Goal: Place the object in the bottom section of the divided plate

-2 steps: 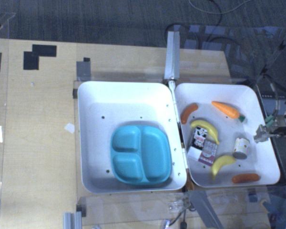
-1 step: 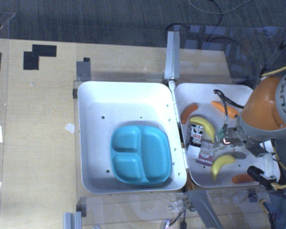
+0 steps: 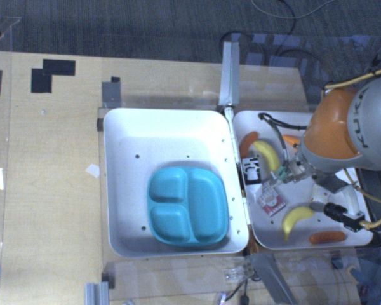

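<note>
A blue divided plate lies in the left white bin, with two small sections on its left and one long section on its right; all of them are bare. My gripper is low in the right bin, below the orange wrist band. It hangs just above a small clear packet with pink print and beside a yellow banana. I see nothing lifted off the bin floor.
The right bin also holds a second banana, a red sausage, a red-orange piece at the back and a black-and-white card by the wall between the bins. Cables trail around the arm.
</note>
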Robot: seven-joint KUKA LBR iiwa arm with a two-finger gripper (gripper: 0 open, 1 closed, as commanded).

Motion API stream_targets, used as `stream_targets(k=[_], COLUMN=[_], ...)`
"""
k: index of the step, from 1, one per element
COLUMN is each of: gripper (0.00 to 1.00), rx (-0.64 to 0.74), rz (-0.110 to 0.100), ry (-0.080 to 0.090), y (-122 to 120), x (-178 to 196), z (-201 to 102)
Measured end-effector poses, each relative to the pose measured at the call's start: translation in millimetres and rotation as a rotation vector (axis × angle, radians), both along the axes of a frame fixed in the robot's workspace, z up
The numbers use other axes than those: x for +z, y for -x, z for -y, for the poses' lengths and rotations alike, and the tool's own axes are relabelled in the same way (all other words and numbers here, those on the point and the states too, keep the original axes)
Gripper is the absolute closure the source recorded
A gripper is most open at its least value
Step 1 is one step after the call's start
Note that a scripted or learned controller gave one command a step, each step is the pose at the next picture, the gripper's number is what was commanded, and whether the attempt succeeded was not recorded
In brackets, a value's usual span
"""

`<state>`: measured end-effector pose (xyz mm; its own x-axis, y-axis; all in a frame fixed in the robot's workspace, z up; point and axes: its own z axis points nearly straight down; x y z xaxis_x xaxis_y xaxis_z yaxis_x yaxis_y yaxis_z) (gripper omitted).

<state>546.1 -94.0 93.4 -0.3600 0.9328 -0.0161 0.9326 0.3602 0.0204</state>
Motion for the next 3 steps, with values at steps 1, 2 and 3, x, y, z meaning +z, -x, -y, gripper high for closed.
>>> stream_targets(k=[1, 2, 3], gripper=[1.0, 1.0, 1.0], rx=[0.002, 0.004, 0.005], rz=[0.007, 0.013, 0.019], ry=[0.0, 0.0, 0.0], y=[-2, -4, -7], x=[12, 23, 34], z=[-1, -2, -2])
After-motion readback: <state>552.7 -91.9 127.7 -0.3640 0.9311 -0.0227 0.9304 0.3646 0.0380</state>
